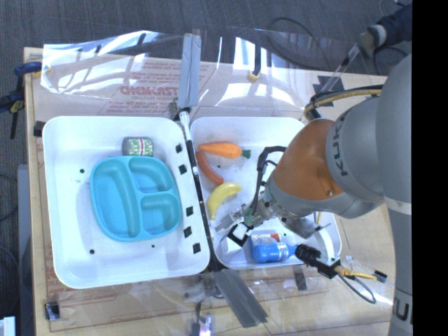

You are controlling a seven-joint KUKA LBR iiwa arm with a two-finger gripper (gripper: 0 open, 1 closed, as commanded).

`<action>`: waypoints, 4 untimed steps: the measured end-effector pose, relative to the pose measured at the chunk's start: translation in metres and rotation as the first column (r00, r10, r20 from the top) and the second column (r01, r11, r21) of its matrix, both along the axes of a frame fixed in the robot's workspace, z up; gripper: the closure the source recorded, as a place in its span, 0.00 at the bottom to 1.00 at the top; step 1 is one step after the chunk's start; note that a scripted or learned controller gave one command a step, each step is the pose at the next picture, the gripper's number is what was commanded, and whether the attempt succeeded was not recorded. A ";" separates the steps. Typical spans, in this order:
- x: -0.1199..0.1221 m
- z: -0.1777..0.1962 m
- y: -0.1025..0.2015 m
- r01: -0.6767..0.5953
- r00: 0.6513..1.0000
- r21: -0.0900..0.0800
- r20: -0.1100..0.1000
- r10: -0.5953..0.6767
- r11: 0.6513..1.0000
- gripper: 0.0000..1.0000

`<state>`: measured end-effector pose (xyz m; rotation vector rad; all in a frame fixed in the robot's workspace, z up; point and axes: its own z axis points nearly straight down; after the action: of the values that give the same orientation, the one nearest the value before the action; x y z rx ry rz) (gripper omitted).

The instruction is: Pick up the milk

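The blue, red-labelled milk container (269, 250) lies flat beside my claw (241, 224); I cannot tell the claw's state.

My worktop (367, 233) is pale wood, and on it two shallow white bins sit side by side, the left bin (63, 128) and the right bin (280, 123), with their inner walls touching along a seam near the middle. Beneath the bins and behind them lies a printed sheet (140, 89) with red lettering. A crinkled clear plastic film (105, 51) lies along the far edge, and a grey strip (189, 65) runs from there down to the seam.
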<state>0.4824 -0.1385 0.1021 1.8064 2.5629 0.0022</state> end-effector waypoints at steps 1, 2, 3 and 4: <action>0.002 0.009 0.000 -0.004 1.000 0.000 0.001 0.004 1.000 1.00; -0.005 0.119 0.055 -0.073 0.997 0.003 -0.007 0.073 0.997 1.00; -0.005 0.119 0.055 -0.073 0.997 0.003 -0.008 0.073 0.997 0.00; 0.027 0.063 0.026 0.112 0.994 0.003 -0.013 -0.112 0.994 0.00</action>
<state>0.5091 -0.1128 0.1648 1.9544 2.4677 -0.0041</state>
